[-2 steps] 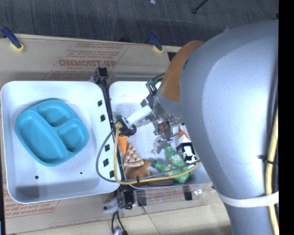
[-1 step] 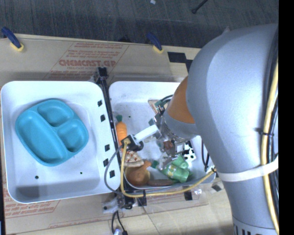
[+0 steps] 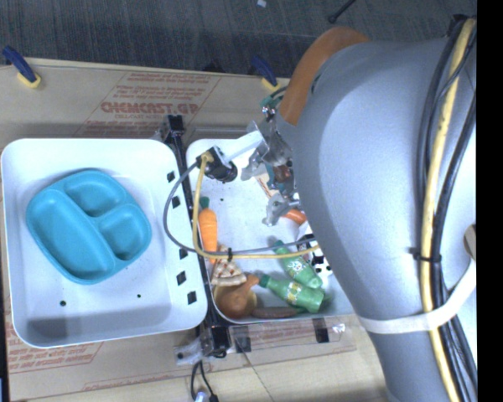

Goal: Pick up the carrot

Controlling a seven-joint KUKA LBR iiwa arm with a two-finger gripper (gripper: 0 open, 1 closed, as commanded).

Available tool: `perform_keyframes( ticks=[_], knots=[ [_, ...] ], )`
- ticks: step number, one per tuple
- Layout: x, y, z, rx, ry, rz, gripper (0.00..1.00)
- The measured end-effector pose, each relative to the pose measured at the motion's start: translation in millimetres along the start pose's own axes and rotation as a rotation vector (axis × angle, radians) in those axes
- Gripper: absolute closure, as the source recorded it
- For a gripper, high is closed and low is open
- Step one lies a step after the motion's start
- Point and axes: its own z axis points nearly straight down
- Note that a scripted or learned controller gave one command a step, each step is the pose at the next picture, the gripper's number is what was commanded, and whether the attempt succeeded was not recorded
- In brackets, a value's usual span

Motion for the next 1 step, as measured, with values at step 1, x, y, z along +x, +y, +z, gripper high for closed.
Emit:
perform_keyframes(
  ticks=[1],
  knots=[
    [-22.3,27.3,91.6,0.004,-0.018,0.003,0.00]
  ],
)
